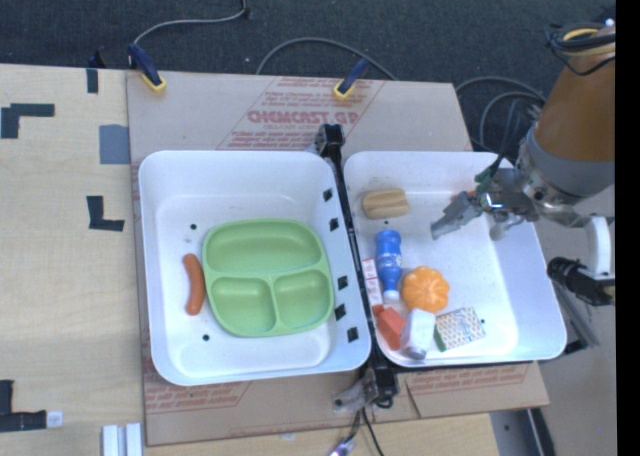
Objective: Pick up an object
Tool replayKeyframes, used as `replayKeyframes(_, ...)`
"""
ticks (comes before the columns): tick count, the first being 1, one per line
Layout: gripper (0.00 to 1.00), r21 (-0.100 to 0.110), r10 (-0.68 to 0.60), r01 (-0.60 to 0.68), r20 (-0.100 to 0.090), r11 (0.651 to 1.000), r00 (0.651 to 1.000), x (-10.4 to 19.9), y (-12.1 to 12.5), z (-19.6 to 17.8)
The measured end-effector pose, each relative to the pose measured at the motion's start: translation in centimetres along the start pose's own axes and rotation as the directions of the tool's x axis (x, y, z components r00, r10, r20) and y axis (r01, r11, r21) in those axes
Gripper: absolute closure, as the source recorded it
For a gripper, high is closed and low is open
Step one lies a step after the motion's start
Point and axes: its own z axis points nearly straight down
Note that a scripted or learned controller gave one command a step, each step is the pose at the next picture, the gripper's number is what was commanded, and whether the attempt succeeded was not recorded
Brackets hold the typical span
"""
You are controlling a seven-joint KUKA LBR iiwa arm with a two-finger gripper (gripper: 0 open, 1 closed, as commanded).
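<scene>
Camera view, looking down at a slant: two shallow white bins sit side by side on a sheet of printed cardboard (300, 116) laid over the bench. The arm (578, 114), grey with an orange band, reaches in over the right bin (520, 274) from its right edge, and the gripper (470, 219) hangs above that bin's far half, fingers spread apart with nothing between them.

Candidates for pickup lie along the right bin's left side. A tan bread roll (384, 203) rests near the far left corner. Just nearer, a blue bottle (388, 256) lies lengthwise by the left wall, a small red-and-white packet (369, 279) beside it. An orange fruit (426, 288) sits near the bin's middle, just beside the bottle's lower end. Toward the near edge lie a red item (390, 324), a white tube (419, 332) and a patterned sachet (459, 328), close together.

The left bin (160, 204) holds a green divided tray (268, 276) at its centre, with an orange-red sausage (194, 284) lying just beside the tray's left edge. Yellow-and-blue clamps (148, 72) pin the cardboard's far edge.
</scene>
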Motion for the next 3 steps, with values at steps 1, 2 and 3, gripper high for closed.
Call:
replayKeyframes(1, 0.00, 0.003, 0.001, -0.001, -0.001, 1.000, 1.000, -1.5, -0.2, 10.6)
replayKeyframes(2, 0.00, -0.004, 0.004, -0.004, 0.004, 1.000, 1.000, -0.7, -0.1, 18.2)
replayKeyframes(3, 0.00, -0.015, 0.005, -0.005, 0.008, 1.000, 1.000, 0.5, -3.4, 18.1)
